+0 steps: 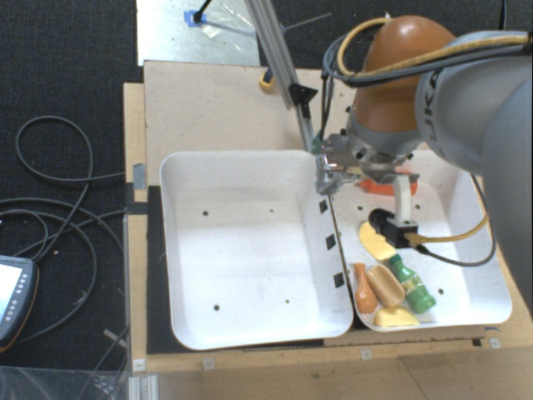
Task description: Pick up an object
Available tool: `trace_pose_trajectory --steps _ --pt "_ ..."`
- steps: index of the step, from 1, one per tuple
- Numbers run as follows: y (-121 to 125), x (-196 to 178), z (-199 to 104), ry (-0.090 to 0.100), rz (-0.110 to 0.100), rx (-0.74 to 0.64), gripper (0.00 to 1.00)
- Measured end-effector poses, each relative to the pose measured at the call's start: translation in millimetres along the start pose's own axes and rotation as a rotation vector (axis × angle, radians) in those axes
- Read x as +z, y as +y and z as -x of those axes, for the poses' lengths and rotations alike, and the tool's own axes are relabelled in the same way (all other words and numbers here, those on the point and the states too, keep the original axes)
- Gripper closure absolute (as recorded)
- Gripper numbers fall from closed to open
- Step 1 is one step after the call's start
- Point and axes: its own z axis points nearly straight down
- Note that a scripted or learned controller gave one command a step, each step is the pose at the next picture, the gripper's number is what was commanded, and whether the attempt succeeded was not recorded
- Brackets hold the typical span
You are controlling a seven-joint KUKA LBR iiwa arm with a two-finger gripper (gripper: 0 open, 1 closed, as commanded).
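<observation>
The hand (330, 172) hangs over the rim between the 2 bins; I cannot tell how open it is. A banana (375, 242) and green bottle (414, 287) lie in the right bin (466, 192). The lettering on the arm (479, 98) is cut off.

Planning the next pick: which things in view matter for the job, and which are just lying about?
For the job: pincer, right bin, and in it the banana, green bottle, hot dog, carrot, yellow wedge, red piece.
Lying about: left bin, floor cables, handheld screen, blue tape.
</observation>
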Motion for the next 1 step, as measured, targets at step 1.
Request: trace_pose_trajectory --steps 1 --pt "-19.5 -6.3 -48.8 0.0 0.001 -0.001 1.0"
